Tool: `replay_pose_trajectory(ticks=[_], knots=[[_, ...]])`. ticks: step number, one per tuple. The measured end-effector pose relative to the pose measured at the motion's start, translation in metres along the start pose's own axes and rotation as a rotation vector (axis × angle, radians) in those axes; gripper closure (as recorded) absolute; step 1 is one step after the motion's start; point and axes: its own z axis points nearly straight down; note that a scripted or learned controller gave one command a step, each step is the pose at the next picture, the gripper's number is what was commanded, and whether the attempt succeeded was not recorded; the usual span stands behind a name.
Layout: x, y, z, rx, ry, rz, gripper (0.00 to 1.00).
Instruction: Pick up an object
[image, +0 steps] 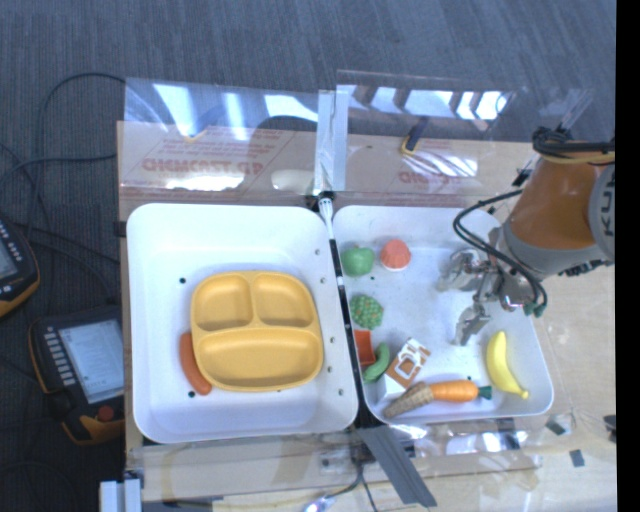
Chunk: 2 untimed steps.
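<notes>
The worktop is carrying two shallow white bins side by side, and the arm is reaching in from the right over the right bin. The left bin is sitting well off to the end effector's left, holding a yellow divided tray with an orange sausage-shaped toy tucked against the tray's edge.

The end effector is hanging low over bare bin floor in the right bin's upper right part. Its fingers are looking spread, with nothing between them — so no object is being held yet.

The pickable things are lying loose around it, probably scattered so a grasp can be tried anywhere. The banana is lying closest, just below and slightly right of the end effector. The carrot is resting further below, with a brownish stick-like toy at its left end. A small white and orange box is sitting below-left. Well to the left, a green knobbly toy, a green round toy and an orange-red ball are grouped near the bin's left wall — the ball being the nearest of those three.

Judging from this, the banana is looking like the likeliest target, needing only a short shift and descent.
</notes>
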Motion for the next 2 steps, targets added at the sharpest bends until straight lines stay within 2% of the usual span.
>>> replay_pose_trajectory(ticks=[1,2], knots=[[0.0887,-0.0037,-0.0056,0.008,-0.035,0.106,0.00],[0.0914,-0.0023,-0.0122,0.007,-0.020,0.101,1.00]])
